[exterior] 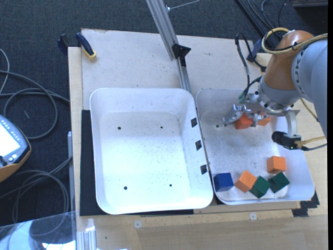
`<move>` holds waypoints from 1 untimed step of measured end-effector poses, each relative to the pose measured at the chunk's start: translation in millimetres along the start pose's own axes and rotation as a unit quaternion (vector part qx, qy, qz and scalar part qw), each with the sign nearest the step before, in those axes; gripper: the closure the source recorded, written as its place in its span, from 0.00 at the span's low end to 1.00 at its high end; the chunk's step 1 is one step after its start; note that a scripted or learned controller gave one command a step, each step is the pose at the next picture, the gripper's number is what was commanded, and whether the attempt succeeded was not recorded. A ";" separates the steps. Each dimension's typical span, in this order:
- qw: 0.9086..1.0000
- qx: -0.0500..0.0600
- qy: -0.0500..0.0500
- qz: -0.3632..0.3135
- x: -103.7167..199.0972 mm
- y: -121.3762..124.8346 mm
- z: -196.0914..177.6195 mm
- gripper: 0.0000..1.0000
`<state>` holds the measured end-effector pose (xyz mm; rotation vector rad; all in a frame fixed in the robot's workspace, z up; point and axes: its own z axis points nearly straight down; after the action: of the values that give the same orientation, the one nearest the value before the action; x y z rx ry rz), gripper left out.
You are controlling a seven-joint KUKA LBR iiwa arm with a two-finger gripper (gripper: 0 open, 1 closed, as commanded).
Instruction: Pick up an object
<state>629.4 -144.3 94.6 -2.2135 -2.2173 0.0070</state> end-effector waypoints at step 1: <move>1.000 -0.005 -0.001 -0.001 -0.6 2.8 -16.6 1.00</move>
<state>632.3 -144.9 111.2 -2.2184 -2.2247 -0.0011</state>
